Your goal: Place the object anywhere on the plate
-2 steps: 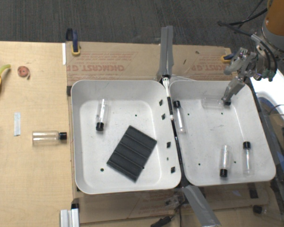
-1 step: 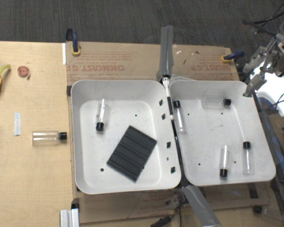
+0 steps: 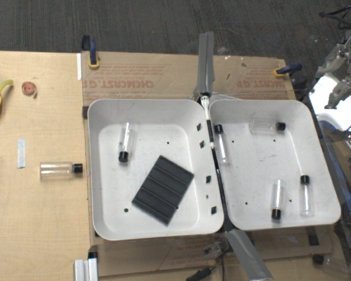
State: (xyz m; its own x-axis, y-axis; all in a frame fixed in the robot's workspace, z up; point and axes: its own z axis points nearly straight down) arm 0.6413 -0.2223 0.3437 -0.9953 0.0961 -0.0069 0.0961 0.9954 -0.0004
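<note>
The plate [image 3: 163, 189], a dark ribbed rectangle, is laid flat and askew in the left bin [image 3: 99, 215], toward five o'clock of its floor. The nearest candidate object is judged to be the clear vial [image 3: 124, 140] with a black cap, lying on its side at ten o'clock from the plate and well apart from it. Four similar vials are scattered in the right bin [image 3: 324, 215]: one along the wall at nine o'clock [image 3: 219, 145], one at twelve o'clock [image 3: 266, 126], and two side by side toward five o'clock [image 3: 276, 199] [image 3: 305, 195].

Such a vial is expected to be light, stiff and smooth, so it may roll or slip, and it could crack if it is glass. It would best be taken across the middle of its barrel, square to its long axis, with moderate force.

A blurred shape at two o'clock of the view is taken to be the end effector [image 3: 339, 89], far from both bins; whether it is apart or together cannot be told
</note>
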